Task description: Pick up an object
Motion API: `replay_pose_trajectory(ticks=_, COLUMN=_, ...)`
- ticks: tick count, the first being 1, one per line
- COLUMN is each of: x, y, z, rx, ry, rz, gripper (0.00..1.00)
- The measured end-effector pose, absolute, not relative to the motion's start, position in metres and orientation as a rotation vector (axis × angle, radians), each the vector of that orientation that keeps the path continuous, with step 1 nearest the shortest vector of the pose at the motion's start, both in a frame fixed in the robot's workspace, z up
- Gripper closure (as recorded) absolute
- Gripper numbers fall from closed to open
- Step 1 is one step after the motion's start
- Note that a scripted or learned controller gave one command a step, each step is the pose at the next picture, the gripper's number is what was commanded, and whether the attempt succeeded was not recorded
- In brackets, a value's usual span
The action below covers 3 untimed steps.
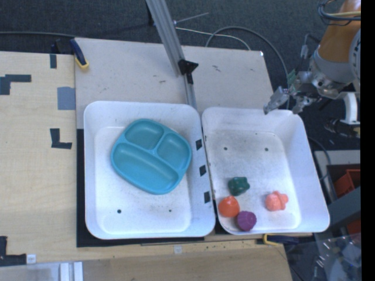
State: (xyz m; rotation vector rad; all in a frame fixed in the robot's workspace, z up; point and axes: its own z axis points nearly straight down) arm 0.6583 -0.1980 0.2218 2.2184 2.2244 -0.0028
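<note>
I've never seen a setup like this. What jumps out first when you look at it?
The big light-blue plastic plate with three compartments lies tilted in the left white bin. In the right white bin, four small toys cluster near the front edge: a dark green one, an orange-red ball, a purple ball and a salmon-pink piece. The gripper hovers at that bin's far right corner.

Camera view: we look down at a slant from above the desk [135, 75].
Arm: we see it at 2 o'clock.
</note>
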Motion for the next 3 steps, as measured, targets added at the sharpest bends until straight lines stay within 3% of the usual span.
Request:
replay_pose_trajectory(ticks=1, x=0.658, y=-0.198, z=0.222, rx=2.219, ry=2.224, rz=-0.004, gripper=0.0)
replay_pose_trajectory(ticks=2, x=0.647, y=-0.197, z=0.17, rx=2.222, ry=2.227, rz=-0.008, gripper=0.0)
replay_pose_trajectory(ticks=3, x=0.652, y=-0.193, z=0.107, rx=2.222, ry=2.229, rz=-0.009, gripper=0.0)
